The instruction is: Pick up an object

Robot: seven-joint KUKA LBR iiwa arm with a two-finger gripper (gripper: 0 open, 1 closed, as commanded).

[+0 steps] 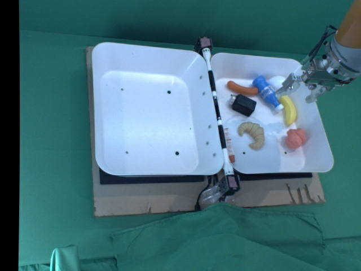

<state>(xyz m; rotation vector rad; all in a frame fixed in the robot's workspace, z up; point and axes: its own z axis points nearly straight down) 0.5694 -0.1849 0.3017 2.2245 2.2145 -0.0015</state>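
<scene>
The right bin holds several small objects: a red-orange sausage, a blue bottle with a white cap, a black box, a yellow banana, a tan croissant and a pink-red fruit. My gripper hangs over the bin's far right part, just above the banana's upper end and right of the bottle. Its fingers stand apart, open, with nothing between them. The orange band and grey wrist rise toward the top right corner.
The left bin is bare white. A black-and-white divider bar runs between the two bins. Both bins rest on a cardboard sheet over green cloth, which is folded at the front.
</scene>
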